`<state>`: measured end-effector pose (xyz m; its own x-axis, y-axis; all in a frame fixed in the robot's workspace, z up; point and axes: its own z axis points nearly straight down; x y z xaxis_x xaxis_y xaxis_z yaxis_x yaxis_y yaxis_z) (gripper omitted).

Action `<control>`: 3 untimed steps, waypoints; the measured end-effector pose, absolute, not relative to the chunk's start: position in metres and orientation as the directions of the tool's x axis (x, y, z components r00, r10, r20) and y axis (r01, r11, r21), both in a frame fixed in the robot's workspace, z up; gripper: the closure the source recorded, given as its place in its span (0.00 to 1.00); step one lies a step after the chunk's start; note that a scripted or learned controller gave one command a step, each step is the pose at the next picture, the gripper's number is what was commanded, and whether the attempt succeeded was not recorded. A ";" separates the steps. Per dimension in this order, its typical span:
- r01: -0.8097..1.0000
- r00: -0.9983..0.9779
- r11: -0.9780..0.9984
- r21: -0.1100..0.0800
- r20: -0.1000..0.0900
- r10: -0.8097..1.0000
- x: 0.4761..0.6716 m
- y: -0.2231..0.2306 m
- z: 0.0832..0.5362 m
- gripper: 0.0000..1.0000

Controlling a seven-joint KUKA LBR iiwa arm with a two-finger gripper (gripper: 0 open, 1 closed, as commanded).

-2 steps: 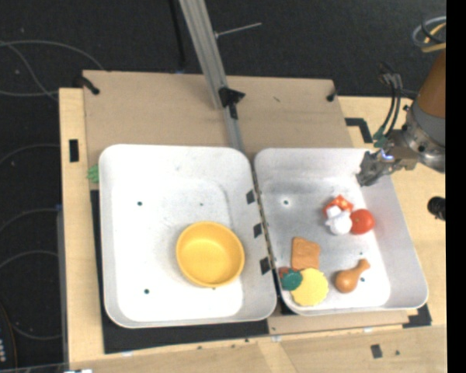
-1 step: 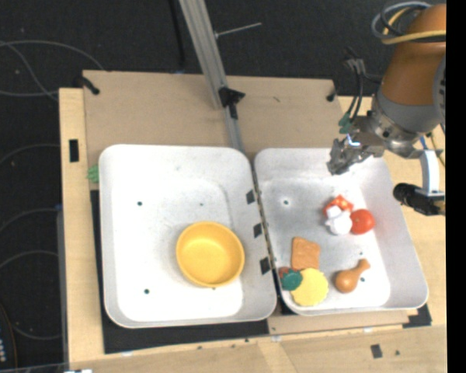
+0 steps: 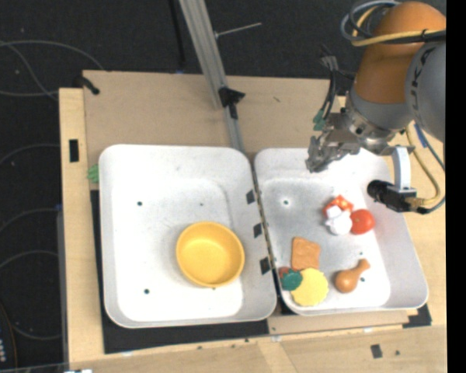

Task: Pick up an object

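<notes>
My gripper [image 3: 320, 160] hangs over the far edge of the right bin [image 3: 295, 189], pointing down, with nothing seen between its fingers. In the right bin lie a white and orange toy [image 3: 339, 214], a red tomato [image 3: 362, 221], a tan cracker-like square [image 3: 305, 252], a yellow round piece [image 3: 311, 287] with a green bit [image 3: 292, 280] beside it, and a brown drumstick [image 3: 349, 277]. All of these sit nearer the front than the gripper, apart from it. A yellow bowl [image 3: 210, 254] rests in the left bin [image 3: 140, 185].
A metal pole [image 3: 210, 53] slants from the top of the view down to the seam between the bins. The grey arm with its orange band [image 3: 396, 29] fills the upper right. A black fitting [image 3: 388, 194] juts over the right bin's right rim.
</notes>
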<state>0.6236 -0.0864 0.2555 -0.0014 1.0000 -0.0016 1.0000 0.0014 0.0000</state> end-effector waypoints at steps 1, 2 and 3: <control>1.000 -0.006 0.006 0.002 0.000 1.000 0.637 -0.040 0.262 1.00; 1.000 -0.005 0.005 -0.001 -0.001 1.000 0.645 0.007 0.246 1.00; 1.000 -0.008 0.008 0.003 0.001 1.000 0.663 0.065 0.251 1.00</control>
